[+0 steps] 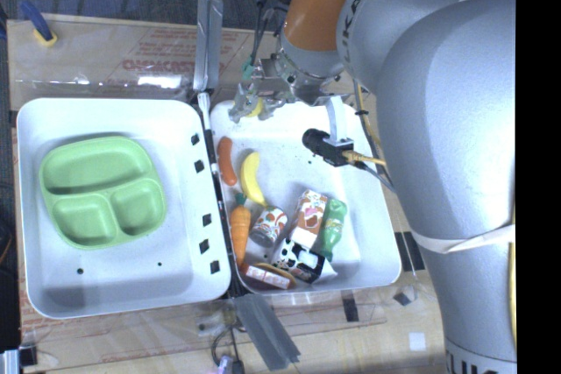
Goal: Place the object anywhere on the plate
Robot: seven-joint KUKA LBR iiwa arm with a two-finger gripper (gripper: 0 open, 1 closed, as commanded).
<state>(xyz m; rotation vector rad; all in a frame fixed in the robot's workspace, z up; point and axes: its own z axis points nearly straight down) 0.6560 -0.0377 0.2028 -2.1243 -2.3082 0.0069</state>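
- A blue clamp [37, 22] is seen at the far left corner of the bench [105, 48].
- The left bin [114, 285] is occupied by a green plate [103, 190] with three compartments, set towards the bin's left wall; nothing lies on it.
- A grey bar [208, 44] is stood upright at the far end of the seam between the two bins.
- In the right bin [372, 263], along its left wall, a sausage [227, 160], a banana [252, 178] just beside it and a carrot [240, 229] nearer the front edge are laid.
- Towards the front of the same bin a small can [268, 226], a printed carton [308, 216], a green bottle [332, 228], a black-and-white box [295, 259] and a flat packet [267, 276] are crowded together, touching.
- The gripper [254, 105] is lowered at the far left corner of the right bin, and a small yellow object [255, 109] is seen at its fingertips; whether it is pinched or merely touched cannot be told, nor can the spread of the fingers.
- A black cylindrical part [323, 144] is seen over the bin's far right area, below the arm [421, 83].
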